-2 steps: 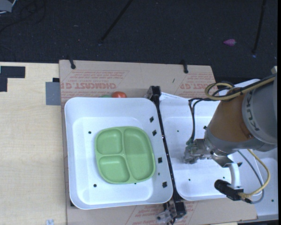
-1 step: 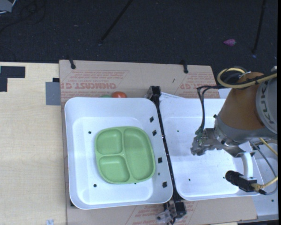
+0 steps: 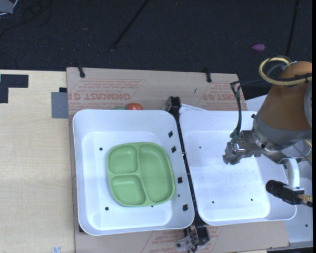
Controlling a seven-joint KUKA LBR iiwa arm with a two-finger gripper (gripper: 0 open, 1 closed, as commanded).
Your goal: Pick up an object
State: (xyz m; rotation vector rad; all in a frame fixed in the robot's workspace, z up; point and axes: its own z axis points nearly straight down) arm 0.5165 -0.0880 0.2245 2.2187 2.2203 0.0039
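A light green divided plate (image 3: 140,173) with three compartments lies flat in the middle of the left bin (image 3: 89,141). My gripper (image 3: 234,154) hangs over the right bin (image 3: 216,204), near its middle right, well apart from the plate. Nothing shows between its fingers. A small red-orange round thing (image 3: 133,107) peeks out just behind the left bin's back wall, half hidden by the rim.
A black divider bar (image 3: 181,165) runs between the two bins. The bins rest on a cardboard sheet (image 3: 147,91). A pale wooden bench top (image 3: 26,162) spreads to the left. My arm's orange and grey body (image 3: 287,107) stands over the right bin's right side.
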